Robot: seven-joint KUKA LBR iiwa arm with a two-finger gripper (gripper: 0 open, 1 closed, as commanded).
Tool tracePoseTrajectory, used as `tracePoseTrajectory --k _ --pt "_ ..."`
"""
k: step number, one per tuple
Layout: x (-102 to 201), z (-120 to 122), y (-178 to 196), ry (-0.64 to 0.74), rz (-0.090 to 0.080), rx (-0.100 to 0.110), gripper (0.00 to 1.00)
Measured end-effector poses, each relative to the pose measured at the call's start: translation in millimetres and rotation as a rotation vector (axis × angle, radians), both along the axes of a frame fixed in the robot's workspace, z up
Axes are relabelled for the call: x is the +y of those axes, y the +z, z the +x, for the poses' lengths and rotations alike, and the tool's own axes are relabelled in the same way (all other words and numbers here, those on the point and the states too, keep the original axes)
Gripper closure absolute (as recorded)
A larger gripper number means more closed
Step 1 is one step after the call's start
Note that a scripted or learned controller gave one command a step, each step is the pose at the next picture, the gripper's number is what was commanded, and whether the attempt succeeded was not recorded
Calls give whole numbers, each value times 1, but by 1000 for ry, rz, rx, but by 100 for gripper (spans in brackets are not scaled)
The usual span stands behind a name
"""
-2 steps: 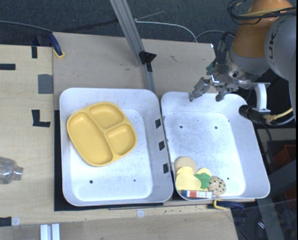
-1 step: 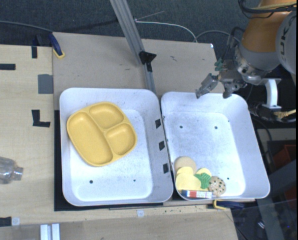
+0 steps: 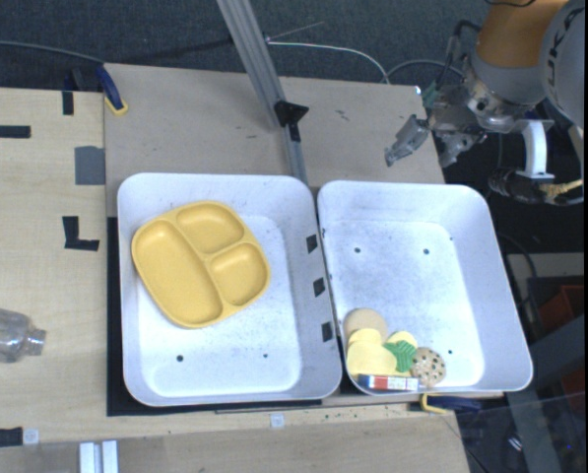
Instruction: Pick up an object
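In the right bin, a small heap of toy food lies in the front left corner: a tan round piece, a pale yellow piece, a green piece, a speckled cookie and a red, white and blue stick. A yellow divided plate rests in the left bin. My gripper hangs above the bench just beyond the right bin's far edge. It is open with nothing between its fingers, far from the heap.
A slanted metal pole ends in a black clamp behind the bins. A clear plastic bottle lies on the wooden bench at the left. Cables trail across the back.
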State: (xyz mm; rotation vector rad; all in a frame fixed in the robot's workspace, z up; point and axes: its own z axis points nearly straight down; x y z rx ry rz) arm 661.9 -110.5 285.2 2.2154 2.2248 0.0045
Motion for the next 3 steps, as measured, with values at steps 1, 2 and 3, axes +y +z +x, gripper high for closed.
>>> tracePoseTrajectory --k 1,2,3 --pt "-1 -1 9 0 -2 4 100" --pt "-2 -31 -173 -4 -1 14 100" --pt "64 -7 -92 4 1 -5 100"
